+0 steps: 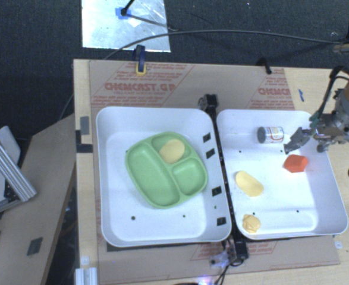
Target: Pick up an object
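The orange block [295, 163] lies in the right bin [329, 218], near its right wall, just below the gripper [310, 140]. How wide the claw stands cannot be told. The small jar [270, 135] lies nearby. A descent too far from the block's centre could nudge it against the wall.

A pale wooden bench [317, 82], topped with printed brown cardboard sheeting [180, 85], is carrying two shallow white plastic bins, the left one [112, 177] and the right one [329, 209], sitting side by side and touching.
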Controlling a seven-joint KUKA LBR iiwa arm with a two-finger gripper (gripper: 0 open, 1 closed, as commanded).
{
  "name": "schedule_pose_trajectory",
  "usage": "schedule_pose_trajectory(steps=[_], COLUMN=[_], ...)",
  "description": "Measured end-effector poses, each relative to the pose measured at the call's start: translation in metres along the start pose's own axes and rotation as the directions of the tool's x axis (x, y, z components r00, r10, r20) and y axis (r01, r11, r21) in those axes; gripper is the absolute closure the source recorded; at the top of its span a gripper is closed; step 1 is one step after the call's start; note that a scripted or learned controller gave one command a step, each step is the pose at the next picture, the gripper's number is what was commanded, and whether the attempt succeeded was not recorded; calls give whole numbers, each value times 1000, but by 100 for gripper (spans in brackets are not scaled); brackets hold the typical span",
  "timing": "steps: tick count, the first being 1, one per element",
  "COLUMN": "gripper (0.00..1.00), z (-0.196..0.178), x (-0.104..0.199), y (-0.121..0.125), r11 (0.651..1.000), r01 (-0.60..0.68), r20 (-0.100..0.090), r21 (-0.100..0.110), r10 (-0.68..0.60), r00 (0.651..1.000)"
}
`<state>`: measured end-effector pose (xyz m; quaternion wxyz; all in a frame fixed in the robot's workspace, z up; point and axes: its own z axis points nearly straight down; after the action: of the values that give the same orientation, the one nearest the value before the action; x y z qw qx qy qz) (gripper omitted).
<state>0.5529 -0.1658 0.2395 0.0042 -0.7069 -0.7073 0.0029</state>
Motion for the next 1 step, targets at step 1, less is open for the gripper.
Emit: schedule_pose_trajectory(steps=[1], gripper=[0], z=[-6], x=[0], y=[2], r11=[1000], r01=[3], r20=[2], r21=[-11], r10=[-3], r00=[1000])
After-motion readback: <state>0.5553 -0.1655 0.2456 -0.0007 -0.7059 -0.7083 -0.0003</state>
